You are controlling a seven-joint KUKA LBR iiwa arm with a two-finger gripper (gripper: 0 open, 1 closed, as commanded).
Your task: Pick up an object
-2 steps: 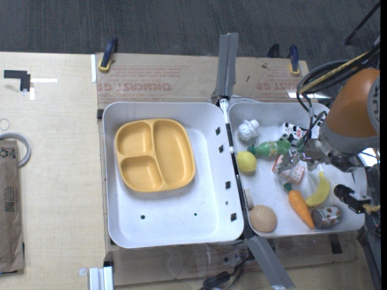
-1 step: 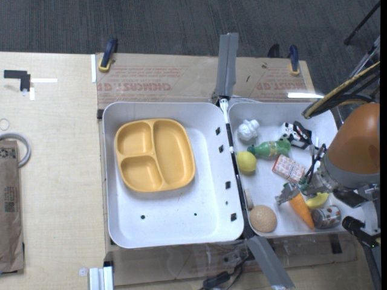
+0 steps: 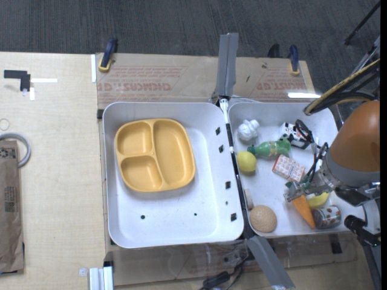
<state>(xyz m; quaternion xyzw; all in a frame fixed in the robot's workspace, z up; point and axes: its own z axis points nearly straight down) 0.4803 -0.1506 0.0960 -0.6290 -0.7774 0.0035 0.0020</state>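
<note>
My gripper (image 3: 302,191) hangs low over the right bin (image 3: 266,186), at its right side, just above an orange carrot-shaped toy (image 3: 304,212) and beside a yellow piece (image 3: 319,199). The arm's orange band covers the wrist. A small printed can (image 3: 327,217) lies right of the carrot. Further left in that bin are a yellow lemon (image 3: 246,161), a green bottle-like toy (image 3: 269,148), a white crumpled item (image 3: 248,128), a red-and-white packet (image 3: 288,168), a black-and-white toy (image 3: 295,134) and a tan round ball (image 3: 263,219).
The left bin (image 3: 169,222) bears a yellow three-compartment plate (image 3: 155,154). A grey divider bar (image 3: 227,65) runs between the bins. Blue clamps (image 3: 108,54) hold cardboard at the back. A brown paper bag (image 3: 9,204) lies on the bench at far left.
</note>
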